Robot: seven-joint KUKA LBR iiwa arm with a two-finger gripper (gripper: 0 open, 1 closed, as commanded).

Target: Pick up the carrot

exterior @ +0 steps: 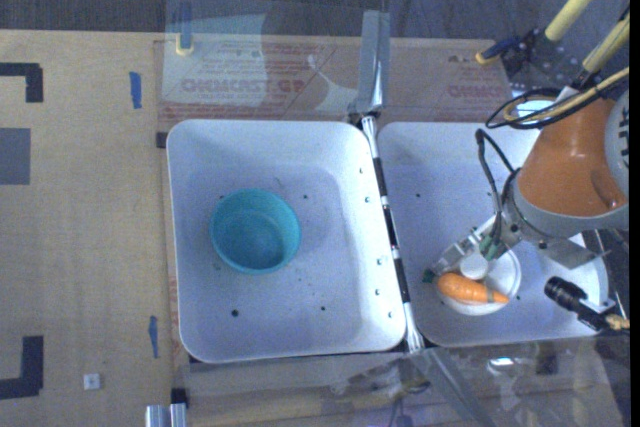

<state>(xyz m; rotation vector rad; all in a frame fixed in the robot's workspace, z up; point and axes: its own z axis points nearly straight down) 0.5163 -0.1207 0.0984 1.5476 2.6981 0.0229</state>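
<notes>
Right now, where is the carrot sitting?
The carrot lies on a small white dish in the right bin, near its front edge, just below the gripper.

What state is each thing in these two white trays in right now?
Carrot: lying on its side on the white dish.
White dish: upright in the right bin.
Teal bowl: upright in the left bin.
Gripper: just above the carrot.
</notes>
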